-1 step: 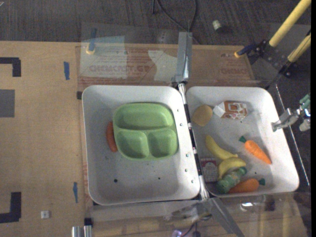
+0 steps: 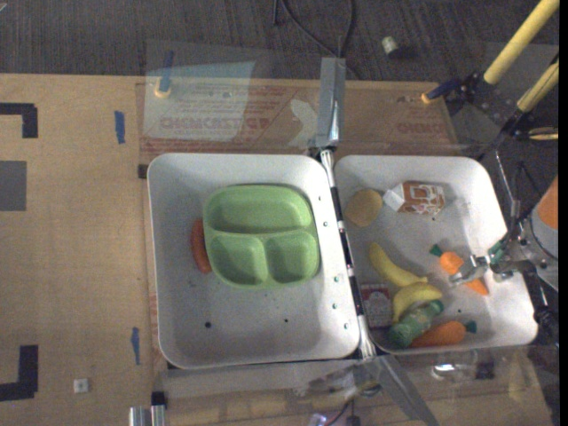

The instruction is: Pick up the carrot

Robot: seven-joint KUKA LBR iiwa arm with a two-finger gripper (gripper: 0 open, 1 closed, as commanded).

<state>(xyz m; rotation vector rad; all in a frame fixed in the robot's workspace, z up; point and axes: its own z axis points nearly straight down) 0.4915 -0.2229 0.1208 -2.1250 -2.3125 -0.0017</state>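
the arm reaches into the right bin [image 2: 497,177] and its gripper [image 2: 475,273] sits low over a small carrot [image 2: 454,262], whose orange body with a green top lies right at the fingertips, partly beneath them. the step in hand looks like the approach or the start of a grasp; whether the tool is spread or closed cannot be told at this size, and nothing can be said to be held. a second carrot [image 2: 441,333] lies nearer the camera from the tool, against the bin's front wall, beside a green bottle [image 2: 414,324] and two bananas [image 2: 404,284]. the next move likely calls for settling squarely over the small carrot before closing and lifting. the carrot's far end is hidden by the metal, and the wrist is cut off at the frame edge.
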